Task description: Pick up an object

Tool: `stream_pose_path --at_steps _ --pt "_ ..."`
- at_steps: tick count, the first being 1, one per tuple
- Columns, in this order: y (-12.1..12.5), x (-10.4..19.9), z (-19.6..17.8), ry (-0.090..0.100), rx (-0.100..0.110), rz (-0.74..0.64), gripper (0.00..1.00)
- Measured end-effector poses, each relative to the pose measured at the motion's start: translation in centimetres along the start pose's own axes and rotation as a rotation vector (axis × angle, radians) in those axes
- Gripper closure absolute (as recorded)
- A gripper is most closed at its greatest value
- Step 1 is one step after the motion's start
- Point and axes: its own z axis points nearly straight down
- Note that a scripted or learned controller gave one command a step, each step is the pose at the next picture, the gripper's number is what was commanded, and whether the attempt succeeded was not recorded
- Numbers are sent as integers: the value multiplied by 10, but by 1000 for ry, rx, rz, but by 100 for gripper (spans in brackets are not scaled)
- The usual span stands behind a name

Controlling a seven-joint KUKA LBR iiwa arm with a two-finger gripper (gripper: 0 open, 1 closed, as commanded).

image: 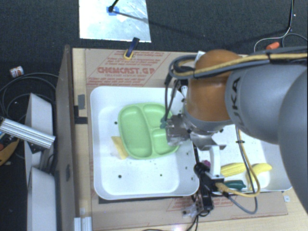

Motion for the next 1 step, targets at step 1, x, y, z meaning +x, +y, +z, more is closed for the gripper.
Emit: stream_pose_path --at_steps 1 --pt "36 43 103 -3 8 2 100"
